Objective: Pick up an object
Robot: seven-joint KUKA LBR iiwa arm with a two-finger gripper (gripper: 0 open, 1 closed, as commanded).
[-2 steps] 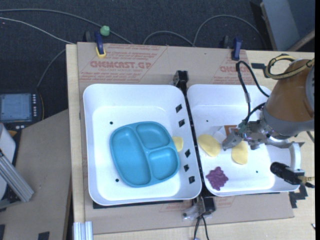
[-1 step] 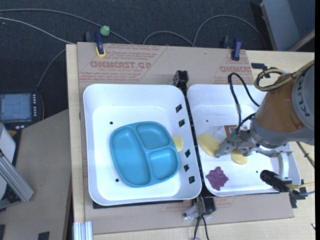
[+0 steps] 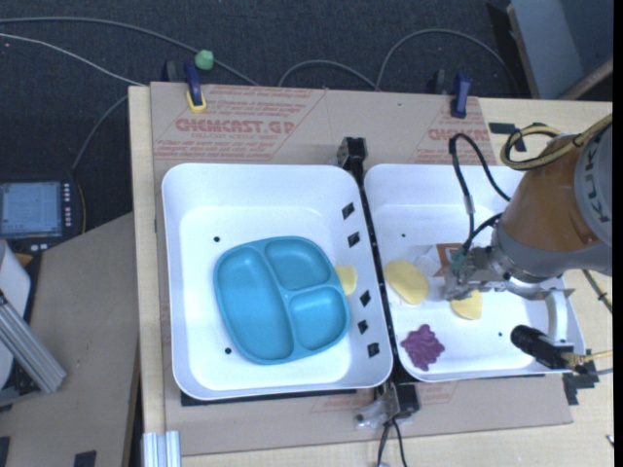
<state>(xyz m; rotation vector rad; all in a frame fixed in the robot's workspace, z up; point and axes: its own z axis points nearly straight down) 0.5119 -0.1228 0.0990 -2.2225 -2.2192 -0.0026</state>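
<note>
The fingers hang low in the right bin; whether they are apart or together cannot be told. A yellow piece lies just beside them at 5 o'clock, a lemon near at 9, purple grapes further at 7. The left bin holds a blue tray.

Dark carpeted floor around a plywood bench, small monitor at left.
</note>
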